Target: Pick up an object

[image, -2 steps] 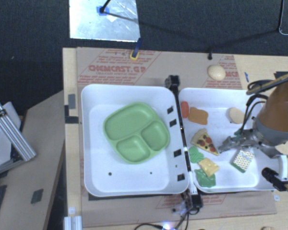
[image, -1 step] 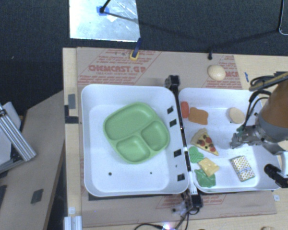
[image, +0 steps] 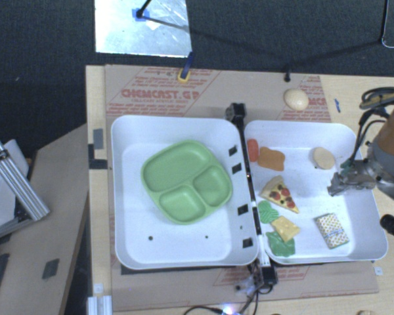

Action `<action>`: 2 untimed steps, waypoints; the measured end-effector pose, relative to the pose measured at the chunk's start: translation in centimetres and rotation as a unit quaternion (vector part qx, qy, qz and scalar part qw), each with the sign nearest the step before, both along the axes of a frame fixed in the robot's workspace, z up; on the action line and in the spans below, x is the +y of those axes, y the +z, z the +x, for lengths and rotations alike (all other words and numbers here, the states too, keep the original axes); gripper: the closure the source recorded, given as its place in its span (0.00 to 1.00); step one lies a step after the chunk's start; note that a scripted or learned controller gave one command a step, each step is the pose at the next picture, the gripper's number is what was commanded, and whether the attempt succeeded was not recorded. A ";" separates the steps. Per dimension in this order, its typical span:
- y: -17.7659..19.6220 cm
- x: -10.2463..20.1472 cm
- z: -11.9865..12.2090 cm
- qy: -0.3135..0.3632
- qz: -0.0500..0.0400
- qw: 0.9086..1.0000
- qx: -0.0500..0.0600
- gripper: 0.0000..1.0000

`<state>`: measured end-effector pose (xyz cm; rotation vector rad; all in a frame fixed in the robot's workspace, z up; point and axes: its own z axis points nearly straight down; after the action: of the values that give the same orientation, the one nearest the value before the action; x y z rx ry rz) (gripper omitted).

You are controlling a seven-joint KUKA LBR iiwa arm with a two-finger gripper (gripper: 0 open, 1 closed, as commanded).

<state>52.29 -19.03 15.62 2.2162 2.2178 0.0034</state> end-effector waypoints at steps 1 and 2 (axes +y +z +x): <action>4.4 0.0 -0.3 0.002 0.000 1.000 0.000 1.00; 7.0 0.0 -0.1 0.002 0.001 1.000 0.001 1.00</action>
<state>52.16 -19.05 22.62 2.2138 2.2227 0.0036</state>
